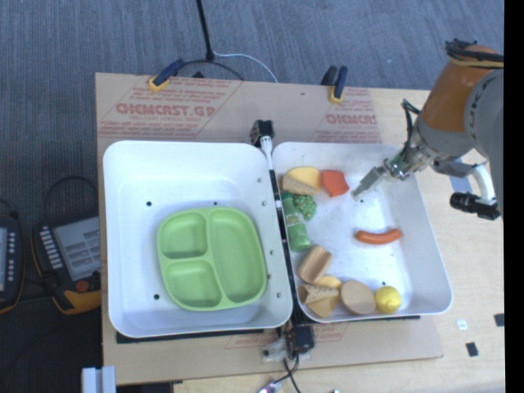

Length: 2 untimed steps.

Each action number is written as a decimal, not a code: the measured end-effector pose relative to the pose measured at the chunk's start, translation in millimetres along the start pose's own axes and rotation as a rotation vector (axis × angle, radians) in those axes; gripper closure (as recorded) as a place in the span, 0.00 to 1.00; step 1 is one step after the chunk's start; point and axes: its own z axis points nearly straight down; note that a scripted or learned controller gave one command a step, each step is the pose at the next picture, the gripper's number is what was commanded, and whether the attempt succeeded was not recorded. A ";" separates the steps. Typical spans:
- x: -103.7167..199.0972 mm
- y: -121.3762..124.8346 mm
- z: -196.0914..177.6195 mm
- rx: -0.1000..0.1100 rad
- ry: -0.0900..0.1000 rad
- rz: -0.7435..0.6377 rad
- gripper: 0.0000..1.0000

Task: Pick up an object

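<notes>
The right bin [426, 244] holds several toy foods: a yellow cheese wedge [301, 178], an orange-red block [334, 182], green pieces [298, 211], an orange sausage [377, 236], bread pieces [314, 264], a tan round piece [357, 297] and a yellow lemon [388, 299]. My gripper [363, 187] hangs over the upper middle of this bin, just right of the orange-red block and above the sausage. Nothing shows between its fingers. The arm [454, 105] reaches in from the upper right.
The left bin [131, 178] holds a green divided plate [213, 257]. A black clip [262, 131] sits where the two bins meet at the back. Yellow clamps [168, 74] hold the cardboard base. Bare bin floor lies around the sausage.
</notes>
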 end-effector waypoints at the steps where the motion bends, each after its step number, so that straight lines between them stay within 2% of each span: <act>1: 40.1 -40.5 23.2 -0.008 -0.013 -0.031 0.00; 2: 86.6 -50.8 22.4 -0.007 -0.015 -0.317 0.00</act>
